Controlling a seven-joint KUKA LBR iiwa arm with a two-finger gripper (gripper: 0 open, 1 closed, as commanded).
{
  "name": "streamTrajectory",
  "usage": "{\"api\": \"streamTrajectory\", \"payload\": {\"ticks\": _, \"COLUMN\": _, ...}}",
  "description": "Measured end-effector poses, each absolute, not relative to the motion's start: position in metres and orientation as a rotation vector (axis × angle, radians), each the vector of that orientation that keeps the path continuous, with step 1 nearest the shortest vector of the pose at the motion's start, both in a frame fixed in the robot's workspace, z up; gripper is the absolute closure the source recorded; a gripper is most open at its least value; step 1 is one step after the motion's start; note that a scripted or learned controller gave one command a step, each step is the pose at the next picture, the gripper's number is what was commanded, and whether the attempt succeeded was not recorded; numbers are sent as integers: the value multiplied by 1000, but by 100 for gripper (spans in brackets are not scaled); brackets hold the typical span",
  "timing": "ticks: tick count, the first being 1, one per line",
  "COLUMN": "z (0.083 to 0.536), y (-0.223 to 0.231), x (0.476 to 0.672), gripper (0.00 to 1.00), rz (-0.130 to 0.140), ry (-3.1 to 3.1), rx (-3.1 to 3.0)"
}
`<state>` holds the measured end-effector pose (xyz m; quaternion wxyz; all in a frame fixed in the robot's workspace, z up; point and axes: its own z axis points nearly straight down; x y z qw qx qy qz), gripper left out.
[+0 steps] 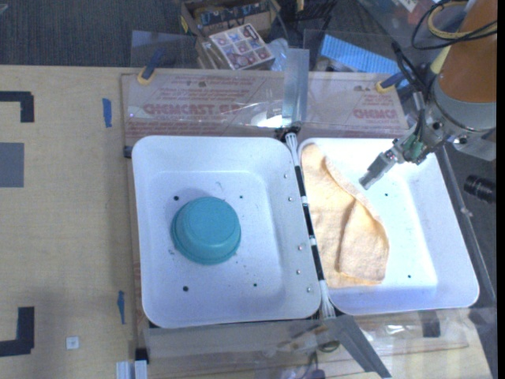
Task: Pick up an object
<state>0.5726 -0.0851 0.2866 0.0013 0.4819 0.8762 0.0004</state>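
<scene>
A teal bowl [207, 229] lies upside down in the middle of the left bin [158, 164]. A pale yellow cloth [347, 227] is spread crumpled along the left half of the right bin [442, 235], one edge folded over near its top. My gripper [372, 177] reaches in from the upper right, slanting down and to the left. Its tip hangs over the right bin, just right of the cloth's upper fold. Nothing is visibly held by it.
A metal divider [304, 212] runs between the two bins. Clear plastic sheets with red lettering [205, 105] lie behind the bins, and boxes and clutter [237, 38] sit farther back. The wooden bench [63, 212] stretches away to the left.
</scene>
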Motion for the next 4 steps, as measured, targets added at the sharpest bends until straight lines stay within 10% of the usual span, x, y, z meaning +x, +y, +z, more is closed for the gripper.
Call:
{"api": "streamTrajectory", "payload": {"ticks": 2, "z": 90, "y": -150, "x": 563, "gripper": 0, "rz": 7, "ry": 2765, "rx": 1464}}
{"api": "streamTrajectory", "payload": {"ticks": 3, "z": 101, "y": -152, "x": 564, "gripper": 100, "rz": 11, "ry": 2760, "rx": 1468}}
{"api": "streamTrajectory", "payload": {"ticks": 4, "z": 189, "y": -135, "x": 616, "gripper": 100, "rz": 1, "ry": 2573, "rx": 1792}}
